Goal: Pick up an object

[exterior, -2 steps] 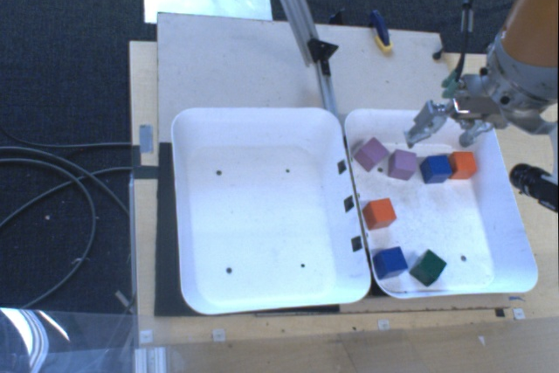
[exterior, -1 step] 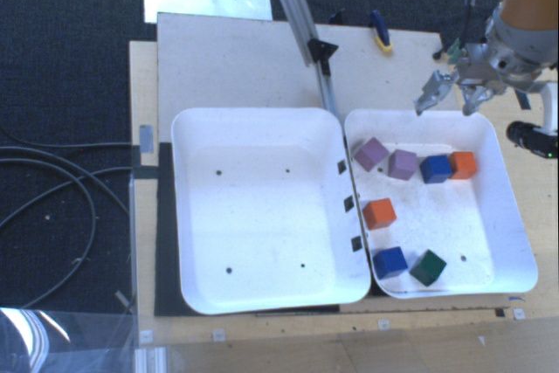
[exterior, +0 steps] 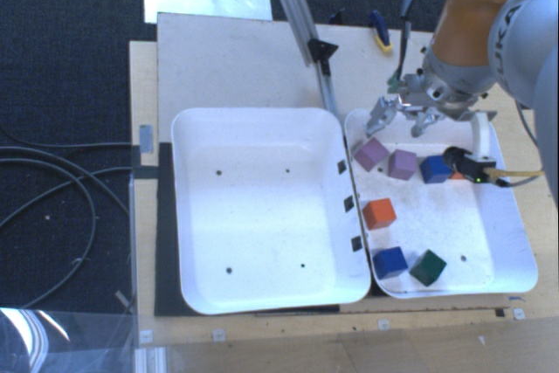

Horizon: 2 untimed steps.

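Observation:
My gripper (exterior: pixel 400 120) hovers over the far end of the right bin (exterior: pixel 511 227), its two fingers spread apart with nothing between them. Just in front of and below it lie two purple blocks (exterior: pixel 371 154) (exterior: pixel 403 163) and a blue block (exterior: pixel 434 169) in a row. Nearer the front of this bin are an orange block (exterior: pixel 379 212), a second blue block (exterior: pixel 389 261) and a dark green block (exterior: pixel 428 267). A small orange-red piece (exterior: pixel 456 176) peeks out to the right of the blue block.
The left bin (exterior: pixel 262 205) sits beside the right one, sharing a middle wall. A slanted metal pole (exterior: pixel 297 4) rises behind the bins. A blue-and-yellow tool (exterior: pixel 381 29) lies on the bench at the back.

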Motion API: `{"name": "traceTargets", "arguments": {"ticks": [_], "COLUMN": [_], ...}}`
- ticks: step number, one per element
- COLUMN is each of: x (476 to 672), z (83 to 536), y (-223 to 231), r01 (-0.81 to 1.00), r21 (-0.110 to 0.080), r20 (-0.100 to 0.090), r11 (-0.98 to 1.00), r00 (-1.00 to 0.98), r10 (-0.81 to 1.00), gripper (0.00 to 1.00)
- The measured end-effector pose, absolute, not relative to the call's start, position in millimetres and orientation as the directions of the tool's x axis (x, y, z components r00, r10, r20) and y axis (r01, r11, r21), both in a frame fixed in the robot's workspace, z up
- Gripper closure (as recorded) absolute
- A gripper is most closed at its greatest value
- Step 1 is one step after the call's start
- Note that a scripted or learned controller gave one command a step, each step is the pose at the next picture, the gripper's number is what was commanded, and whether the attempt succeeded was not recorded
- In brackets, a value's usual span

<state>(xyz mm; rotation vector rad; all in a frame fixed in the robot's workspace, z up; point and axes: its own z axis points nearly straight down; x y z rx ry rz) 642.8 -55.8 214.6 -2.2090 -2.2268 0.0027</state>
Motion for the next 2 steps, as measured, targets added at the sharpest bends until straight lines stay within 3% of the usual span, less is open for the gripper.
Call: {"name": "traceTargets", "arguments": {"ticks": [1, 2], "x": [613.9, 584.3], "z": [328, 542], "y": [-148, -126], "r01": [1.000, 1.000], "r21": [0.011, 0.013], "r20": [-0.006, -0.003], "r11": [-0.005, 0.005], "r00": [0.005, -0.005], "r10": [1.000, 1.000], "gripper": [0.00, 0.00]}}
